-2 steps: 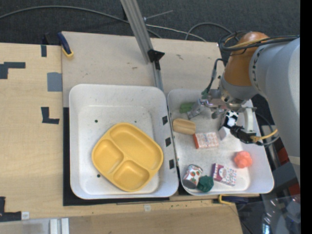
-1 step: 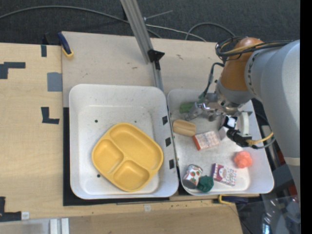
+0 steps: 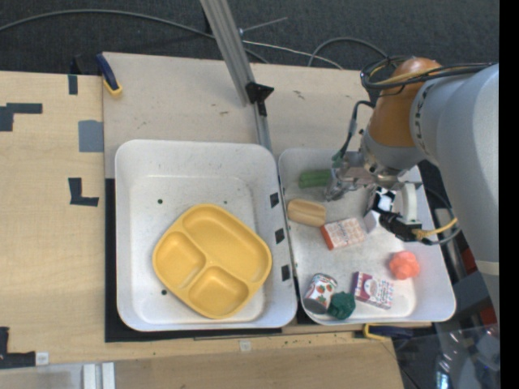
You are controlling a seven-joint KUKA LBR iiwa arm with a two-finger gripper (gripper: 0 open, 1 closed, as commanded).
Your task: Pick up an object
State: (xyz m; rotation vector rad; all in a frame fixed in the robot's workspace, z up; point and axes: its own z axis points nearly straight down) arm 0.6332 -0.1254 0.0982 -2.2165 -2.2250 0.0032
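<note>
Reaching into the right bin [image 3: 442, 298], my gripper [image 3: 339, 183] hangs low beside the green block [image 3: 314, 179] | jaw state: I cannot tell | nothing lifted | grasp and lift remain, I judge.

Single fixed overhead cam, angled down on bench with both bins in frame.

Looks from above at a slant, mid distance: the whole shallow white left bin [image 3: 130, 241] and shallow white right bin [image 3: 434, 294] fit, plus light wooden bench top [image 3: 49, 217] on the left and dark grey carpet floor [image 3: 97, 6] along the top edge. The grey arm with an orange band [image 3: 397, 124] enters from the right side and overhangs the right bin. A grey metal pole [image 3: 227, 39] slants in from the top.
</note>
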